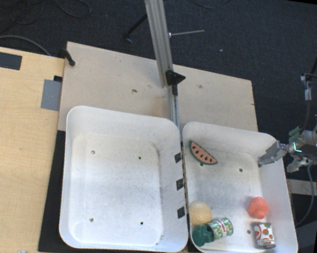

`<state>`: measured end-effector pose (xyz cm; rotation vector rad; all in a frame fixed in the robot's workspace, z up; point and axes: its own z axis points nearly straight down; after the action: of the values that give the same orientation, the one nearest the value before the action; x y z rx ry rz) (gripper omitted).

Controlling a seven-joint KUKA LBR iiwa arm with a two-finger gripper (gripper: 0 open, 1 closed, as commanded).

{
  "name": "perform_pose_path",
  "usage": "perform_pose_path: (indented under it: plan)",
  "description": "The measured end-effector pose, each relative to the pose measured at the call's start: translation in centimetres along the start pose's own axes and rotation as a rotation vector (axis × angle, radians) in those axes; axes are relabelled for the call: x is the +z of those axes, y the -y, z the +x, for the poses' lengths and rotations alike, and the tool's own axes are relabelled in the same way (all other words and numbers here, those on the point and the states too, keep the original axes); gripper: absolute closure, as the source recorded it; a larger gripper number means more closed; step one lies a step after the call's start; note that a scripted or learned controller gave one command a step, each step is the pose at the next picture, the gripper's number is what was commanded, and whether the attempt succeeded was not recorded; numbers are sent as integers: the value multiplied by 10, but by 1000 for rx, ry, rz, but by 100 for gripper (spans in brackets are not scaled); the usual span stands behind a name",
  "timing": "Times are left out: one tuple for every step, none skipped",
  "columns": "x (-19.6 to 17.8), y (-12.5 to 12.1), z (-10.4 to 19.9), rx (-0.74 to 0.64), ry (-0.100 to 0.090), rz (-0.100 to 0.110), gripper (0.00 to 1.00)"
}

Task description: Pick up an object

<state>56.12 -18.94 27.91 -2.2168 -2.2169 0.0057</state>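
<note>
Two shallow white bins sit side by side in the lower half of the frame. The left bin shows a bare speckled floor. The right bin holds five small things. A watermelon-slice toy lies near its upper left corner. A round orange-red ball rests toward the right wall. Below it, in the lower right corner, a small red-and-white can lies tilted. Along the lower left wall a pale tan ball sits just above a dark green lump, and a green-banded can lies on its side touching that lump.

The gripper reaches in from the right edge of the frame, over the upper right corner of the right bin, well apart from every object. No object is between its fingers; whether the jaws are spread or pressed together cannot be told at this size.

A slanted aluminium rail rises from the bench above the bins.
</note>
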Motion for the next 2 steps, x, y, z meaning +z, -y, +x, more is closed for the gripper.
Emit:
perform_pose_path:
  plan:
    - [-3,-1,0,0,1,-5,0]
    - [41,3,0,0,0,0,0]
